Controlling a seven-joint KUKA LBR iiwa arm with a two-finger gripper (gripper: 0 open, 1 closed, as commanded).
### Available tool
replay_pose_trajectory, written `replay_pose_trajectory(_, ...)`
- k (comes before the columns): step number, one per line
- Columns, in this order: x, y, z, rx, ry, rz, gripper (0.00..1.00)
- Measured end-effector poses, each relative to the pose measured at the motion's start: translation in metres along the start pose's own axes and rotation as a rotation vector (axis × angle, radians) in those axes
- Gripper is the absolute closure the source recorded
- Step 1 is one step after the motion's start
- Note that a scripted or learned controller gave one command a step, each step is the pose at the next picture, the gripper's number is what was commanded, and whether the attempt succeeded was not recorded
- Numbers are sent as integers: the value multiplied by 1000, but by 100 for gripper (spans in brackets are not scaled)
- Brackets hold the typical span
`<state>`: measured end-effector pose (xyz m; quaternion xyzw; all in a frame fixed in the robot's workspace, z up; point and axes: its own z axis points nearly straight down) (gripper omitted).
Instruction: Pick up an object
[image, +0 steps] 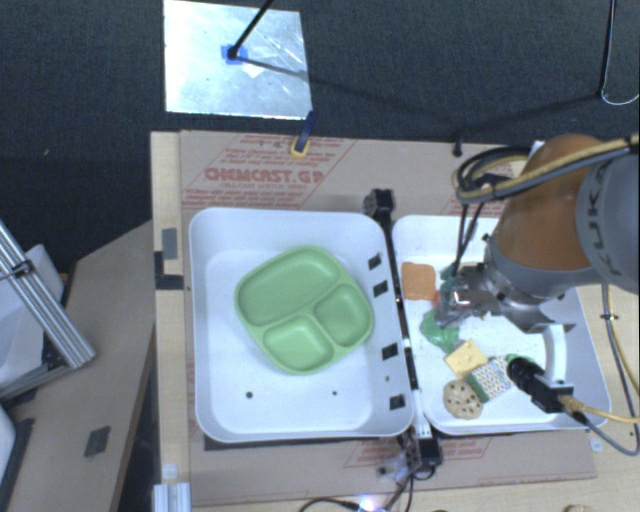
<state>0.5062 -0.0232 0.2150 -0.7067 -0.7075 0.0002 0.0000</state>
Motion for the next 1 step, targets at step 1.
replay_pose_trajectory(1, -5, 5, 0, -2, 0, 1, 100)
